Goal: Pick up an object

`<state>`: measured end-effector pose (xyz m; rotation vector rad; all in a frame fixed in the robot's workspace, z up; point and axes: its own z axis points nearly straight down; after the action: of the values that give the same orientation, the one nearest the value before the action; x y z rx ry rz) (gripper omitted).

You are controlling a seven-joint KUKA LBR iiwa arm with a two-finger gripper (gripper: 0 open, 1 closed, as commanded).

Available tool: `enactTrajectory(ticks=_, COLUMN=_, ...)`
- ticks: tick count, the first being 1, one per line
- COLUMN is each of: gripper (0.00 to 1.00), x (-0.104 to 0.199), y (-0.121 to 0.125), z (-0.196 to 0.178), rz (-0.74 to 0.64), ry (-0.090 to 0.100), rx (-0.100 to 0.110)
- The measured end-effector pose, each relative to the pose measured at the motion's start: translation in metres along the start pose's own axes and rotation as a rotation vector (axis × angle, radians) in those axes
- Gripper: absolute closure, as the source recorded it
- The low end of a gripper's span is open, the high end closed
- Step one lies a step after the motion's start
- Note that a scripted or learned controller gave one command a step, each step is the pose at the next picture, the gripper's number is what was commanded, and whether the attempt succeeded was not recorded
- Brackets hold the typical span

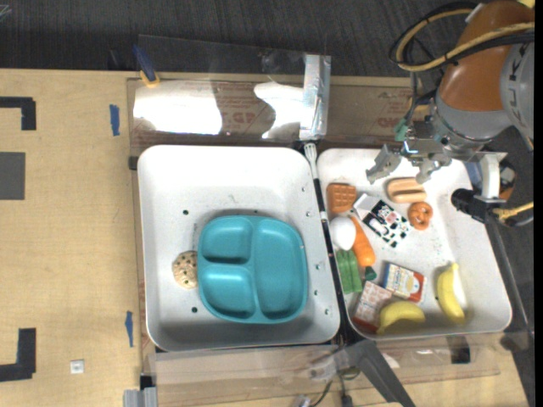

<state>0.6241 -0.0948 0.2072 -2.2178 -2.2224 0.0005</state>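
Observation:
My gripper (405, 167) hangs over the back of the right bin (496, 299), its two fingers spread open with nothing between them. Just below it lies a hot dog (406, 189), beside a small orange pumpkin (420, 215). A waffle (341, 197), a black-and-white carton (383, 221), a white egg (342, 232), a carrot (364, 246) and a green vegetable (349, 271) lie to the left. Nearer the front sit a juice box (401, 281) and two bananas (450, 292), (399, 315).
The left bin (161, 176) holds a teal divided plate (252, 267) and a cookie (185, 270) at the plate's left. A clear plastic panel (229, 100) stands behind the bins. The arm's cables (433, 41) loop at the upper right.

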Motion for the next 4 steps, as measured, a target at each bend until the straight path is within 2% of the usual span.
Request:
enactTrajectory(ticks=1, gripper=1.0, x=0.001, y=0.001, z=-0.011, rz=-0.002, ry=0.0, rx=-0.004)
enactTrajectory(ticks=2, gripper=0.0, x=0.001, y=0.001, z=-0.01, rz=-0.001, ry=0.0, rx=-0.002)
enactTrajectory(ticks=3, gripper=0.0, x=-0.027, y=0.0, z=-0.046, rz=-0.096, ry=-0.004, rx=-0.008)
enactTrajectory(ticks=4, gripper=0.0, x=-0.038, y=-0.005, z=0.108, rz=-0.122, ry=0.002, rx=0.011)
